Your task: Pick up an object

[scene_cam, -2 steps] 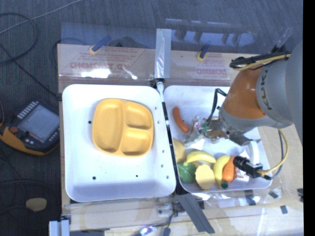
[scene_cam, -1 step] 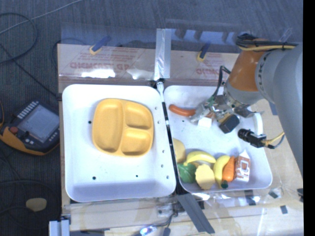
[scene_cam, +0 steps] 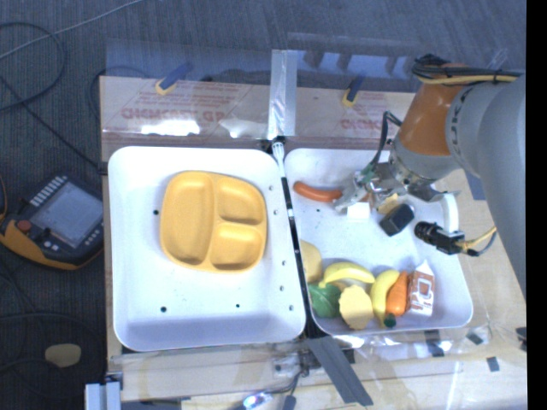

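1. I see a yellow divided plate (scene_cam: pixel 214 220) in the left bin (scene_cam: pixel 137 314), frame centre-left.
2. A sausage (scene_cam: pixel 317 192) lies in the right bin's (scene_cam: pixel 453 314) upper left.
3. The gripper (scene_cam: pixel 355 196) hovers just right of the sausage; I cannot tell its state.
4. Bananas (scene_cam: pixel 367 282) and a carrot (scene_cam: pixel 396 295) crowd the lower edge.

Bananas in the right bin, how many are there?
2. One banana lies curved across the middle of the toy food pile; the other banana stands more upright just right of it, beside the carrot. Others may be hidden under the pile.
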`<state>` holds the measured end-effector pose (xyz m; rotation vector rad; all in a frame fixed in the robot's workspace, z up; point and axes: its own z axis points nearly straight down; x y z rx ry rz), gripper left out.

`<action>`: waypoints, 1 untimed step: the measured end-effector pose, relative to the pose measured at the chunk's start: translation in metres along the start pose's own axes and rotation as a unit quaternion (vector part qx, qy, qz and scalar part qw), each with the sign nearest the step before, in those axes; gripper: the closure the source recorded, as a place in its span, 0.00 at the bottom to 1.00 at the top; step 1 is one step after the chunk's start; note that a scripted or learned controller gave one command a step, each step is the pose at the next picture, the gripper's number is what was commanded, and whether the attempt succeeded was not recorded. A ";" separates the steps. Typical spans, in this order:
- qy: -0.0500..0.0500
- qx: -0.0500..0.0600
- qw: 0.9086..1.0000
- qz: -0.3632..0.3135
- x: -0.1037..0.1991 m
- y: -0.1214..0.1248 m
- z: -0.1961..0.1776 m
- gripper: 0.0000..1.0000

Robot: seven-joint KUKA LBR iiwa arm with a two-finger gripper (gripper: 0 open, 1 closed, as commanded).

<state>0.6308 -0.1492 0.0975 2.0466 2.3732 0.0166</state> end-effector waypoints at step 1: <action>0.000 0.006 0.999 -0.042 0.090 0.046 -0.085 1.00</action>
